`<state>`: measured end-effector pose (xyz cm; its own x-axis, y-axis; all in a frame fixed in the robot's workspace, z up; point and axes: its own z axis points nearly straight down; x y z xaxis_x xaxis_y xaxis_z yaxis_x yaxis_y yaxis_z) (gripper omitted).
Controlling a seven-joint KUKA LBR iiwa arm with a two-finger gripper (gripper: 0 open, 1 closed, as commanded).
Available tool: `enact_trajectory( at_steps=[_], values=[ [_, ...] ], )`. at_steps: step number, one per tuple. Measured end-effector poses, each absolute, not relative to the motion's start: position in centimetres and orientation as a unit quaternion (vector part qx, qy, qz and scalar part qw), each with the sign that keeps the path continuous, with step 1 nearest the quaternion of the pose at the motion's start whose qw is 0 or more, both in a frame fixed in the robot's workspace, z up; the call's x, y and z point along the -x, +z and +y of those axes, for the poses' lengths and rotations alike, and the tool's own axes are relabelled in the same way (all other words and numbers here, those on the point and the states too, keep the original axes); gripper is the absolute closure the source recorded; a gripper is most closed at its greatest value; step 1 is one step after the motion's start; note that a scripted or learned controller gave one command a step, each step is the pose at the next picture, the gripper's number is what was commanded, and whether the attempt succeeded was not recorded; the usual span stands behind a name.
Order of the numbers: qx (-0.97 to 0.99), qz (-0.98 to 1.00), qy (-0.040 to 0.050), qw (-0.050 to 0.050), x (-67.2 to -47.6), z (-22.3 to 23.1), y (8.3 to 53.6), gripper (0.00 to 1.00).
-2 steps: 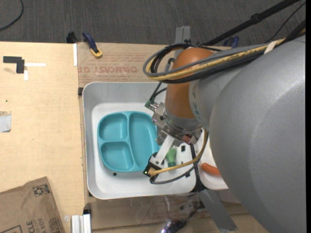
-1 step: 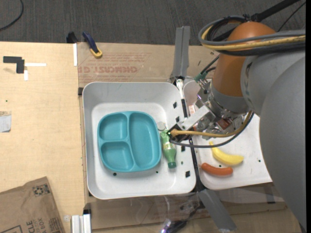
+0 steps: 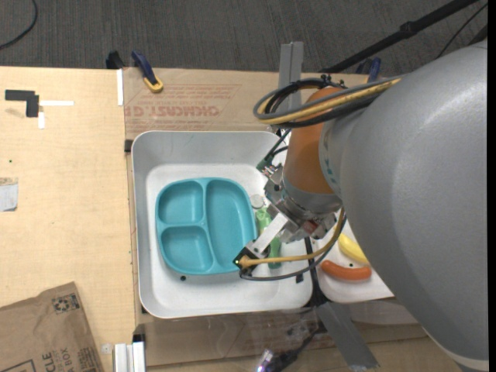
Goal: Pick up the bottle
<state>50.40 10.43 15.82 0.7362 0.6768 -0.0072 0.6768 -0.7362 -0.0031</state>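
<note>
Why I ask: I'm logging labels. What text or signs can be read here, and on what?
"CLE" and "BOX": word ends cut off by the picture's edge, on the brown cardboard piece.
Recycling sign: on the same piece.
Red print on the cardboard sheet: upside down and too blurred to read.

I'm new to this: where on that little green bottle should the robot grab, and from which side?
Likely across the body of the green bottle, coming straight down from above: it sits tight beside the right rim of the teal divided plate, leaving little side room. The arm hides much of it.
</note>
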Motion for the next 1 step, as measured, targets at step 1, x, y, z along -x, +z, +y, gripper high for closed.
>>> enact_trajectory(
  at_steps=[1],
  values=[
    [0.954, -0.300, 0.0037, -0.001, -52.21, 18.93, 12.96, 1.00]
  ],
)
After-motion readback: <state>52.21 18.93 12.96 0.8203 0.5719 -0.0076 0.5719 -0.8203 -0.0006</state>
